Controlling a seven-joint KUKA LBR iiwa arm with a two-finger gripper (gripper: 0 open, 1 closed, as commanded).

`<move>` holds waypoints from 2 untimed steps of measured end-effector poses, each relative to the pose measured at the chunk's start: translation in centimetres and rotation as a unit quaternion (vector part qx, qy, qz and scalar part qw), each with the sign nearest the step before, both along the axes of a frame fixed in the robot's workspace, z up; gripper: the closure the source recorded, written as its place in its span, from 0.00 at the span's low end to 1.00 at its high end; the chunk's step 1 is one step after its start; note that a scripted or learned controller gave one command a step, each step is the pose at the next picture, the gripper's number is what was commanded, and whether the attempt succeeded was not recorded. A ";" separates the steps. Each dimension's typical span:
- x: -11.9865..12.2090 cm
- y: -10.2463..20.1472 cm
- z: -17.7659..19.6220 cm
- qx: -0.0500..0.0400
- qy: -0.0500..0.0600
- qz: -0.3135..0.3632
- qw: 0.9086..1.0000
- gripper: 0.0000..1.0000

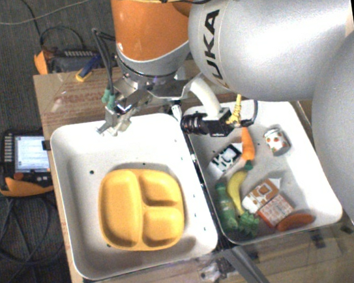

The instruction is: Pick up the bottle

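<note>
While the grey arm (260,33) reaches in from the right across the top of the bench, its pincer (113,122) hangs over the far rim of the left bin (78,185), with nothing visible between its fingers; how wide they stand cannot be told at this angle. The left bin carries a yellow tray (142,207) with several compartments, lying near its middle, below and just right of the pincer. The bottle (224,204), a green one by the look of it, lies in the right bin (304,151) against the wall it shares with the left bin, beside a banana (237,188) and above a green clump (247,222) that looks like broccoli. Close by in the same bin lie a carrot (248,144), a black-and-white pack (226,157), a small can (276,141), a red-and-white box (268,201) and a red item (294,221) near the front rim. By the look of things the task has not got under way: the bottle rests untouched, well apart from the pincer and in the other bin. What is left appears to be everything, namely crossing to the right bin, coming down over the bottle among its crowded neighbours, closing on it and lifting it out.
</note>
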State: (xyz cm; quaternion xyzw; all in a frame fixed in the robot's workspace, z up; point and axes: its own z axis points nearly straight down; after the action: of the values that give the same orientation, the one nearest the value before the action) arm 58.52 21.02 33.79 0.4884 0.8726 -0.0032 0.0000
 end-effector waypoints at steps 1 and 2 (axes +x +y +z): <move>-1.8 1.1 3.7 0.001 -0.001 0.149 0.989 1.00; -0.6 1.3 5.5 0.003 0.000 0.412 0.911 1.00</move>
State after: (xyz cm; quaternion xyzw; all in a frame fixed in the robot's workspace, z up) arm 57.92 22.33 39.24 0.0855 0.9963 -0.0003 0.0002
